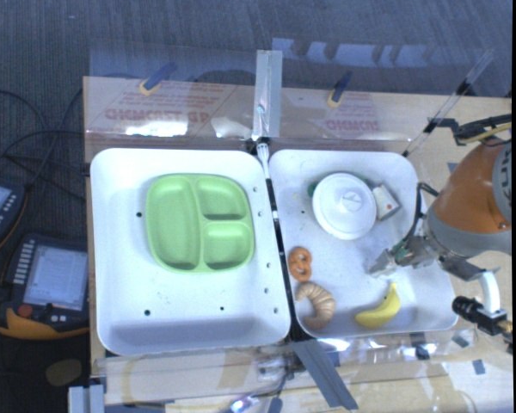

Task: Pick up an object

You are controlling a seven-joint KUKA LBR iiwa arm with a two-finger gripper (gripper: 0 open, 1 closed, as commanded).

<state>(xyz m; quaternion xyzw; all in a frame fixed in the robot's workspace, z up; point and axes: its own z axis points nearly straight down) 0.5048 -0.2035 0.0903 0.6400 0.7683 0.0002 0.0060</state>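
2 shallow white bins sit side by side on the bench, both of smooth moulded plastic with rounded corners. The left bin (pixel 112 231) holds a pale green divided plate (pixel 200 222), a soft-cornered rectangle with 3 compartments: 1 long one on its left side and 2 smaller ones stacked on its right. Its surface looks matte and it lies flat near the middle of the bin.

The right bin (pixel 353 163) holds several smaller things. Toward its far side rests a round white lidded bowl (pixel 345 203), glossy, with a small knob or mark at the centre of its top. Just beside it on the right lies a small whitish block (pixel 385 201). Near the bin's left wall is a small orange pretzel (pixel 299 263), looped and knobbly, and just below it a croissant (pixel 316 303), tan, ridged and curved. A yellow banana (pixel 379 310), smooth and gently arched, lies near the bin's front right corner, apart from the croissant.

The arm reaches in from the right, its orange band (pixel 469 198) broad and rounded above the grey wrist. The gripper (pixel 394 258) hangs low over the right bin, between the bowl and the banana, its metal tip close above the banana's upper end. The tip is small and blurred here, so whether its jaws stand apart or together cannot be told, and nothing is seen between them.
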